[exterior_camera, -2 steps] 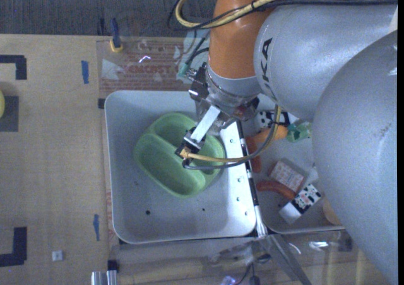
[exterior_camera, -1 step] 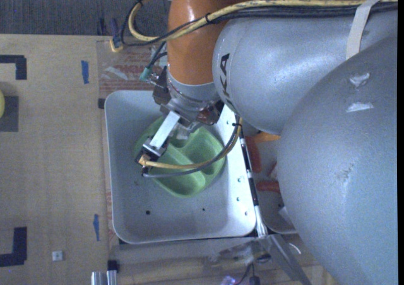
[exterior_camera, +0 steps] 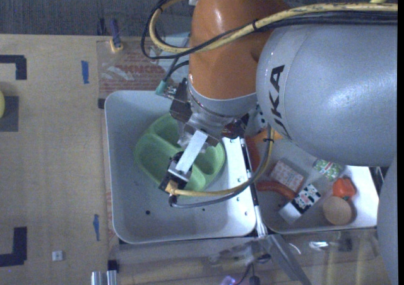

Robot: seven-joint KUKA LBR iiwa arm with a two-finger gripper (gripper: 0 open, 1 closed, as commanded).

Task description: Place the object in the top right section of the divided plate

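First, counts: two white bins, one green divided plate (exterior_camera: pixel 151 151), one arm (exterior_camera: pixel 328 82). The left bin (exterior_camera: pixel 111 151) carries the plate and nothing else that shows. The right bin (exterior_camera: pixel 315 229) carries at least six small things: a brown ball (exterior_camera: pixel 338 210), an orange piece (exterior_camera: pixel 344 186), a black-and-white block (exterior_camera: pixel 307 198), a pinkish card (exterior_camera: pixel 287 176), a red curved piece (exterior_camera: pixel 273 186) and a green-and-white packet (exterior_camera: pixel 328 167).

Edges and room: the plate sits toward the left bin's right edge, near the wall shared with the right bin. Bare floor runs along that bin's left edge and its near edge. The right bin's things crowd its near half, close together, some touching.

Gripper (exterior_camera: pixel 211 131) hangs over the plate's right part, under the orange wrist. Whether it grasps anything, I cannot tell; no object for placing can be picked out there.

Plate axis: its rim shows only on the left side, rounded. The arm covers the rest, so its long axis cannot be told.
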